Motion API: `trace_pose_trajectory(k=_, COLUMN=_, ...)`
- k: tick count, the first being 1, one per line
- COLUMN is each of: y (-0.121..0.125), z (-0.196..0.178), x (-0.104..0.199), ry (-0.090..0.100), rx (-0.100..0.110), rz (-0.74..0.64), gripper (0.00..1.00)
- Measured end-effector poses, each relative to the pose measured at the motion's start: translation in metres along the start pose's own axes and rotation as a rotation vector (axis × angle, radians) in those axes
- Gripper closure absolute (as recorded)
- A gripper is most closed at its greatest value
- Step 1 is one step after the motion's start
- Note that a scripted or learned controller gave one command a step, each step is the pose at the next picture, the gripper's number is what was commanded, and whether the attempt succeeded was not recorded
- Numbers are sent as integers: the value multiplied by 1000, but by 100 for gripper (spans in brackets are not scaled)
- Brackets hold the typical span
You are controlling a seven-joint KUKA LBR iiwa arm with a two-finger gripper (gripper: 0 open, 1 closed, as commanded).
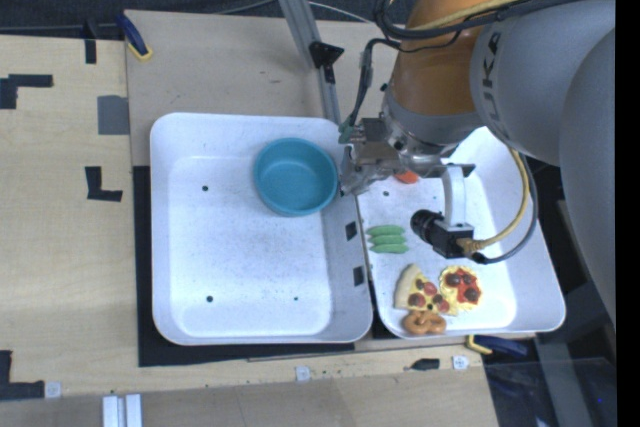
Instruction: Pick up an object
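Note:
A blue bowl [295, 177] stands upright in the left bin [200, 245], near that bin's far right corner. My gripper [355, 173] hangs low over the divide between the two bins, right beside the bowl's right rim. In the right bin [530, 305] lie a green pea pod [387, 237], a pizza slice [442, 289] and a small pretzel [425, 322]. A small orange-red piece [406, 177] peeks out from under the wrist, mostly hidden.
The big grey and orange arm [470, 65] covers the far part of the right bin. A black fitting with a yellow cable [443, 231] hangs from the wrist over the right bin. A slanted metal pole [295, 5] rises behind the bins.

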State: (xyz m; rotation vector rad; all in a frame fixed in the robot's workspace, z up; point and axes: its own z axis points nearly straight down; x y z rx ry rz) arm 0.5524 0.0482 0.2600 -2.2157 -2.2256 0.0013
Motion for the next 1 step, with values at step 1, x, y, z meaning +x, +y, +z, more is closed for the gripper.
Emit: trace_pose_trajectory(k=1, y=15, z=25, x=41, ry=0, rx=1, rz=1, gripper=100)
